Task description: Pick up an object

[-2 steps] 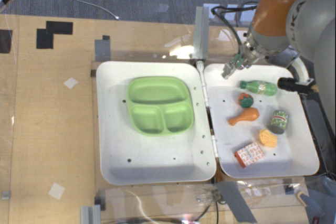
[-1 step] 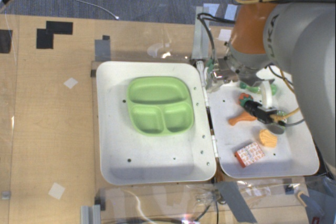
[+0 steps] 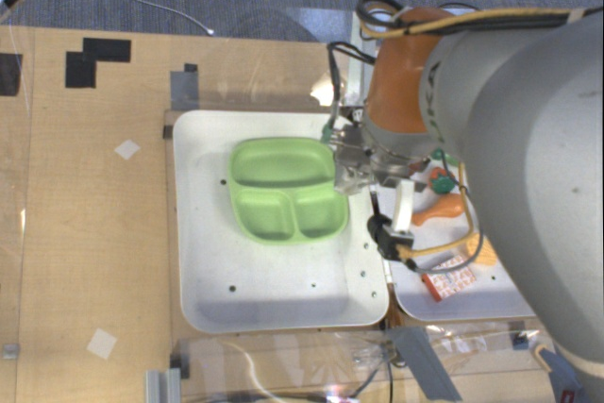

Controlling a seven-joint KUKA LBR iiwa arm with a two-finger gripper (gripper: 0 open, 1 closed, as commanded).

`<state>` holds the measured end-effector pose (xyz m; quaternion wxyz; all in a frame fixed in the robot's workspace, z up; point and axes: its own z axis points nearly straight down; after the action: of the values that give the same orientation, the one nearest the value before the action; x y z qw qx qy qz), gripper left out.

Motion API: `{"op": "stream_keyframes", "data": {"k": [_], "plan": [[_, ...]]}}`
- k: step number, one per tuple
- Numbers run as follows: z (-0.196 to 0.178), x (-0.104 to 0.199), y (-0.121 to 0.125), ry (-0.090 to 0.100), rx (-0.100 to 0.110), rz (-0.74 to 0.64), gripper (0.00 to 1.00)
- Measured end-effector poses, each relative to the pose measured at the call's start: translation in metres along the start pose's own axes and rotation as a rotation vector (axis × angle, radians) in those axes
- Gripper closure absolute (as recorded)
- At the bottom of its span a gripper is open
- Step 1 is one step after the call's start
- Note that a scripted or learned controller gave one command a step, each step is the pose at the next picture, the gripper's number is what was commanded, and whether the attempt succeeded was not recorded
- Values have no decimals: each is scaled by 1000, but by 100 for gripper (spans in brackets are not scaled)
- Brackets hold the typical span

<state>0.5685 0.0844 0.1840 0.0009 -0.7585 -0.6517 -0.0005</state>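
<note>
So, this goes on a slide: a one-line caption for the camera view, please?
KUKA arm's gripper hovers at the right edge of a green divided tray in the left white bin.

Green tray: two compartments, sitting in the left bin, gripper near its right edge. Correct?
Not quite. The green tray has three compartments, one long and two smaller, as the camera view shows. It does sit in the left bin, with the gripper near its right edge.
</note>
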Motion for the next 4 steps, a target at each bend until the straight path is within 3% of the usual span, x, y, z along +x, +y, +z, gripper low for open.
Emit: {"op": "stream_keyframes", "data": {"k": [1,2,4], "plan": [[-18,131,-10,0,-1,332,100],[5,118,-59,-3,1,629,100],[21,137,-103,2,0,1172,100]]}}
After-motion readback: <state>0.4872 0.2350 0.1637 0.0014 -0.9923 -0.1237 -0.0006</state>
